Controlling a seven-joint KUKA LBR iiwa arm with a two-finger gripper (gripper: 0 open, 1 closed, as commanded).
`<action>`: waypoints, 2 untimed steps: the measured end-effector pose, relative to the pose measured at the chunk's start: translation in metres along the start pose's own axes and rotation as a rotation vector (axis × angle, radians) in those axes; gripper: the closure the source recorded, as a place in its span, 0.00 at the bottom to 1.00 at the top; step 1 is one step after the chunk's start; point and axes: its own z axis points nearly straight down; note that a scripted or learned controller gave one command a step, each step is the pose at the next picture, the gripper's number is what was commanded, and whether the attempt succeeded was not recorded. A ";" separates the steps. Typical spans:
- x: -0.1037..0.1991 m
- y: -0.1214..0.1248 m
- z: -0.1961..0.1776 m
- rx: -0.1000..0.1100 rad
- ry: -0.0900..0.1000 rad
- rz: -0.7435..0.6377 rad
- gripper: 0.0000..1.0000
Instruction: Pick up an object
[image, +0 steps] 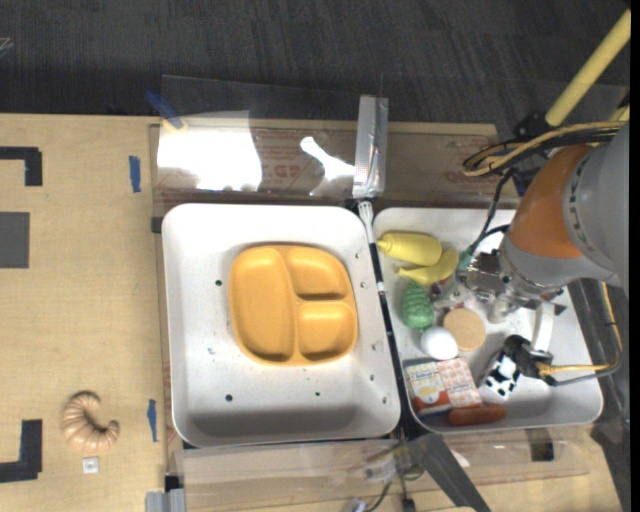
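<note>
1. Toys crowd the right bin (580, 395): yellow banana (415, 248), green item (417, 305), tan disc (464, 327), white egg (438, 344).
2. Gripper (478, 285) hovers low beside the disc; grip state: cannot tell.
3. Left bin (190, 330) holds a yellow divided tray (292, 302).

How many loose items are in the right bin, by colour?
Yellow: 2, the mustard bottle and banana
Green: 1, a bumpy green item
White: 1, an egg
Tan: 1, a round disc
Black and white: 1, a cow toy
Red and white: 1, a printed box
Total: 7
</note>
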 end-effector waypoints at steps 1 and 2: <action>0.001 0.002 -0.009 -0.001 -0.001 -0.002 1.00; 0.001 0.002 -0.009 0.000 0.000 -0.003 0.00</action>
